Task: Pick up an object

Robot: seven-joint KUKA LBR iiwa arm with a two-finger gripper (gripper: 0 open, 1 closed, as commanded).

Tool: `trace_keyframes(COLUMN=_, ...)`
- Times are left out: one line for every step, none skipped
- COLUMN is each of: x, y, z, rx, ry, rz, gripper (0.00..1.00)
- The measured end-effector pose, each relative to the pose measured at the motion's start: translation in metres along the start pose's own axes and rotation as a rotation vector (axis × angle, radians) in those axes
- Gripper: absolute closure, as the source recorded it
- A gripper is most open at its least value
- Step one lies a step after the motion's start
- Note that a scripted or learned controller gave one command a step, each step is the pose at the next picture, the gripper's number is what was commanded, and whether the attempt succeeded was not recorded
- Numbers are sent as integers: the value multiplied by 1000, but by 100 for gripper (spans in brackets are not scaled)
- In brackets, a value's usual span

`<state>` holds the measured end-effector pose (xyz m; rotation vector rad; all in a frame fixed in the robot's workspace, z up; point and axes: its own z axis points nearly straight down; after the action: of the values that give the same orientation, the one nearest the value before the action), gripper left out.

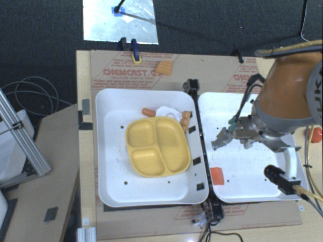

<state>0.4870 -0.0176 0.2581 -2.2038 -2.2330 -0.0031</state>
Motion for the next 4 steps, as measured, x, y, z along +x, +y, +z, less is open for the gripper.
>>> trace_keyframes(x=-74, y=-1, z=-63, rx=-10, ry=-9, rz=17, gripper=0)
trace_keyframes(x=-5, y=-1, z=12, rx=3, ry=-1, rz=4, gripper=0)
trace_keyframes(x=-75, y=-1, z=-61, rx=-12, ry=-9, rz=18, gripper=0)
trace_keyframes(x=-13, y=-1, z=31, rx=5, ry=-1, rz=5, gripper=0)
